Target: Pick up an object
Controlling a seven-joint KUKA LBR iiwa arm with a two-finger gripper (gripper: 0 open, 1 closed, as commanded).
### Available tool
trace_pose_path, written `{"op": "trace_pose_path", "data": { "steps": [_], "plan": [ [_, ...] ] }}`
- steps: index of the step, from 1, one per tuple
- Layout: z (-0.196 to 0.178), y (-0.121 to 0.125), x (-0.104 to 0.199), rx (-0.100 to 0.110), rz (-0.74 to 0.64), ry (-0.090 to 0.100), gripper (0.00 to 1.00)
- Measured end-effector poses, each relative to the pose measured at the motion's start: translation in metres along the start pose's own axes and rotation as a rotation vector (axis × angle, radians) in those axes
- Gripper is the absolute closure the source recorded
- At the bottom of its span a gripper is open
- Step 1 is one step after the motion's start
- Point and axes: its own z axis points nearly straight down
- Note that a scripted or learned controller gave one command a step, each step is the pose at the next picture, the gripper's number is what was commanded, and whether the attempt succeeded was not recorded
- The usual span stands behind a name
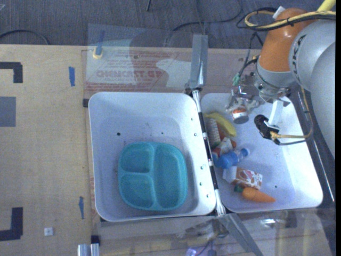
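Nothing is lifted yet. The end effector [242, 103] hovers at the upper right of the frame, above the right bin [298, 175]; whether it is open I cannot tell. The banana [222, 122], blue bottle [230, 158] and carrot [258, 196] lie below it.

A grey arm's gripper [241, 106] hangs over the right bin [298, 180] of toys; the left bin [106, 111] holds a teal divided plate [153, 176].

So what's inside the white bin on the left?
The left bin holds one teal divided tray with three compartments, lying flat near the front. Whatever is under that tray is covered, so I can't tell.
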Motion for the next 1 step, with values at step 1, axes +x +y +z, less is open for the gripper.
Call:
{"op": "trace_pose_path", "data": {
  "steps": [1],
  "plan": [
    [-0.0701,-0.0040,0.0434,-0.003,0.001,-0.001,1.00]
  ]
}}
